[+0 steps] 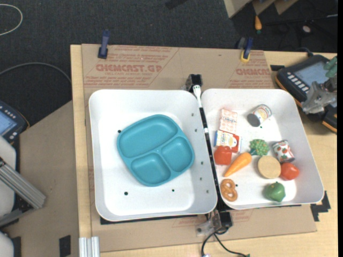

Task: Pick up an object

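We see two white bins on a cardboard-covered bench (161, 63) over dark carpet (107, 9): the left bin (102, 159) holds a teal divided plate (155, 149), the right bin (308, 165) scattered toy foods including a carrot (238, 164); the gripper's state we cannot tell.

Bright, even overhead light, soft shadows, white bins (102, 143) slightly overexposed, mild overall softness.

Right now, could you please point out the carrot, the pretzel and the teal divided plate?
carrot (237, 164): camera view, right bin, middle of its orange body.
pretzel (229, 189): camera view, right bin, near its front edge, on the centre of the twist.
teal divided plate (155, 149): camera view, left bin, where the dividing ridges meet.
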Tool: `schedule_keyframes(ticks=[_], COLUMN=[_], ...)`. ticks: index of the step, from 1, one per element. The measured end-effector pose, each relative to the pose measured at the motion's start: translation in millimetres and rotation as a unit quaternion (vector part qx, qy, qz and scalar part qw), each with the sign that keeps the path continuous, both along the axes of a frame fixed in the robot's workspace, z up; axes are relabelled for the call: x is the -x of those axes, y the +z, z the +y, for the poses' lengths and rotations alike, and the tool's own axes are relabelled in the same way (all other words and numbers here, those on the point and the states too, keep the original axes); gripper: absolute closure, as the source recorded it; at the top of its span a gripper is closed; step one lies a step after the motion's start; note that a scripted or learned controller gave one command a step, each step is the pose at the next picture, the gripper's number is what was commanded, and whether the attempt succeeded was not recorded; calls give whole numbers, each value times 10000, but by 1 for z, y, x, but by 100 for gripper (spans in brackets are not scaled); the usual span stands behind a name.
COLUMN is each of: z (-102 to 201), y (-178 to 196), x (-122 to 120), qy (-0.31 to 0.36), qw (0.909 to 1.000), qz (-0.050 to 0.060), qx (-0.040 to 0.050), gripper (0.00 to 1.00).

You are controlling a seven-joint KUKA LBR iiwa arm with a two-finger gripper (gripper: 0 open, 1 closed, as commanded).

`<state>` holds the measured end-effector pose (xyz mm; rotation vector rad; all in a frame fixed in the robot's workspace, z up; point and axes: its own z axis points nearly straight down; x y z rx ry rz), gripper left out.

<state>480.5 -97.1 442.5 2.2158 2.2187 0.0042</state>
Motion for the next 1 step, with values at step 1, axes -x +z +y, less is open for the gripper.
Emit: schedule_keyframes(ticks=[1], z=[-50], y=[-68], x=[2], qy=[-33], qw=[10000], qz=[55], qx=[-10], gripper=[100])
